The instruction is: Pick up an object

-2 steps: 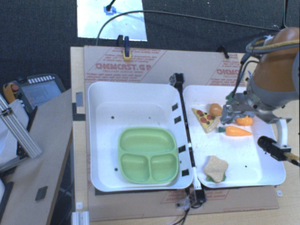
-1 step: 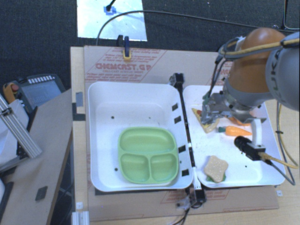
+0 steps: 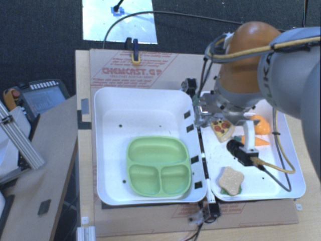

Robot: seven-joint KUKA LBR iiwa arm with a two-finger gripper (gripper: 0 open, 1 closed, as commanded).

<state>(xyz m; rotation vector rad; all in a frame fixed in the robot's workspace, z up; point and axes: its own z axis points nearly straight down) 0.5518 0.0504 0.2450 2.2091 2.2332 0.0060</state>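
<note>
— What does the left bin hold?
— One green plate lying flat. It is smooth plastic with rounded corners, moulded into three compartments: a long one at the far side and two smaller ones nearer.

— And the right bin?
— Toy food. The claw hangs just inside the bin's left wall, under the grey arm. I cannot tell whether it is clenched or released.

— Where is the pizza slice?
— Just right of the claw, on the bin floor. It is a flat wedge with red spots. Its long axis runs far to near, and the narrow end seems to point at the near rim.

— Anything else?
— A sandwich near the front rim, tan bread over a green leaf. Farther right is an orange piece, partly hidden by the arm.
</note>
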